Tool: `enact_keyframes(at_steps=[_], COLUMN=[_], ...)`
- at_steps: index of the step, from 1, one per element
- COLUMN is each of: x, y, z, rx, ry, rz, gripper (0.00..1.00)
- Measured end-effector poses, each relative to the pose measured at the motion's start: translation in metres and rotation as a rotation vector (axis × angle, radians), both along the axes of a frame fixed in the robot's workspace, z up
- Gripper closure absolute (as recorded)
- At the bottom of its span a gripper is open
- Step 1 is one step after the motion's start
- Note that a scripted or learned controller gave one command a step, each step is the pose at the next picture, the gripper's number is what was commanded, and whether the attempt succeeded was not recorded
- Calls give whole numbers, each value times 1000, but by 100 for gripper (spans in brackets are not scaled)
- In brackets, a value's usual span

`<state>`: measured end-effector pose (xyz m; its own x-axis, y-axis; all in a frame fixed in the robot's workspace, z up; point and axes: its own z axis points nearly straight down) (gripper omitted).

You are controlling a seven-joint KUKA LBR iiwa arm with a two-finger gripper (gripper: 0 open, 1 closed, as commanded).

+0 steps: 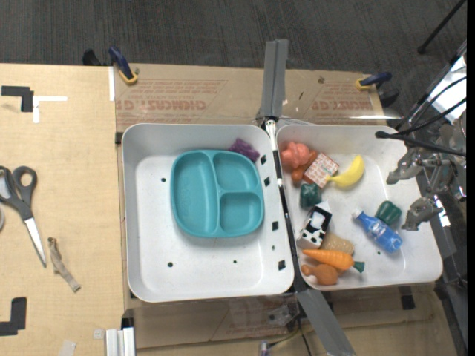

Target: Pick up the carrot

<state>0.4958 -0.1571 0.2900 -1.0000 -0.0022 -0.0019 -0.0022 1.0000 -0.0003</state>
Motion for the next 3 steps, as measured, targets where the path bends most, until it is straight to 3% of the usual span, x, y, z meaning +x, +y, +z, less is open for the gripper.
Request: enact_keyframes(at_steps=[1, 2, 3], x=[1, -11, -3], y=[40, 55, 54], z=[-87, -161, -183], rx=[0, 0, -8], ry=[0, 0, -32], rz=[82, 142, 179], gripper=[0, 0, 0])
